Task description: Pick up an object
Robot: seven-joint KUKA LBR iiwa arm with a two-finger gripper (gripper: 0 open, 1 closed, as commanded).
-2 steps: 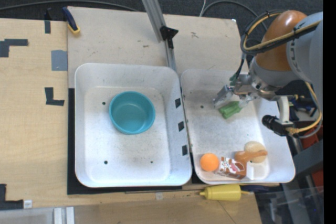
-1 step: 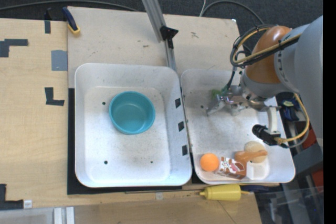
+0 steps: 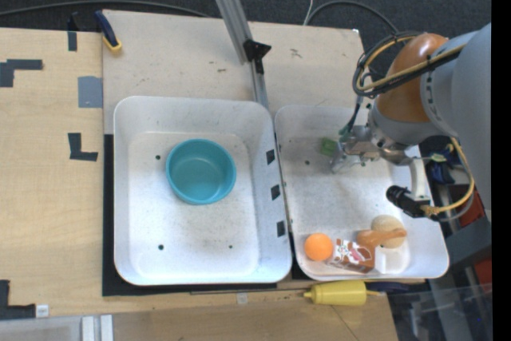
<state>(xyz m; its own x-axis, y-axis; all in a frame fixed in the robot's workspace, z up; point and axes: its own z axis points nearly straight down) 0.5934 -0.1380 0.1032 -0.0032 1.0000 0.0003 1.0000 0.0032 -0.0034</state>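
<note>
My gripper [image 3: 345, 158] reaches down into the upper part of the right bin [image 3: 319, 196], its metal fingers just right of a small green object [image 3: 328, 146]. The green object lies on the bin floor beside the fingertips, not visibly between them. At the bin's near edge lie an orange ball [image 3: 318, 247], a red and white packet [image 3: 352, 253], a tan and orange piece [image 3: 383, 233] and a white block [image 3: 394, 258]. A teal bowl [image 3: 201, 171] sits in the left bin [image 3: 144, 212].
A yellow object [image 3: 339, 294] lies on the bench in front of the right bin. A grey metal pole [image 3: 231, 0] slants down to the divide between the bins. Cables loop behind the right bin.
</note>
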